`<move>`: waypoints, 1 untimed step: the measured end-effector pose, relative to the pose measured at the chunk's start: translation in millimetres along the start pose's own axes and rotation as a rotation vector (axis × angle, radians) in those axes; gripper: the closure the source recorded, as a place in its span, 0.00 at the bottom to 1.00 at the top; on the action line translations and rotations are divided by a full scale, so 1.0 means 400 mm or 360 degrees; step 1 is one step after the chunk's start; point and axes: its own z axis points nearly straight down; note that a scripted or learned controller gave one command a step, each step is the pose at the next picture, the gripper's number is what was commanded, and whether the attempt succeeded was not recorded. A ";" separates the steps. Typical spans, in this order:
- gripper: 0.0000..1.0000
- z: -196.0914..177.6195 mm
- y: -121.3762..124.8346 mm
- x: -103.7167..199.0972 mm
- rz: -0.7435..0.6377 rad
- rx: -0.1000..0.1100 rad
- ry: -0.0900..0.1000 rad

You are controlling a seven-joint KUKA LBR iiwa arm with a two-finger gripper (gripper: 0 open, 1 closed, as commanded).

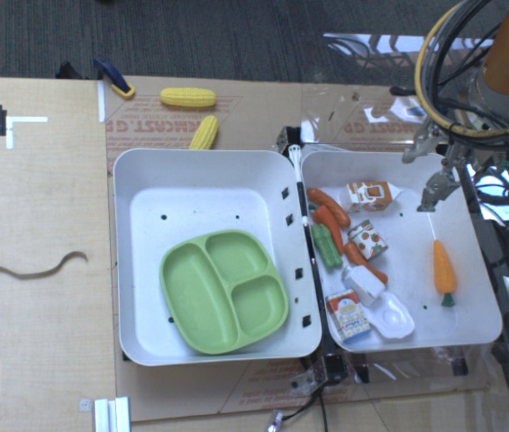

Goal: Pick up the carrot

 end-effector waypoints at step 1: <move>0.00 0.335 -0.092 0.125 0.0005 0.0000 0.0003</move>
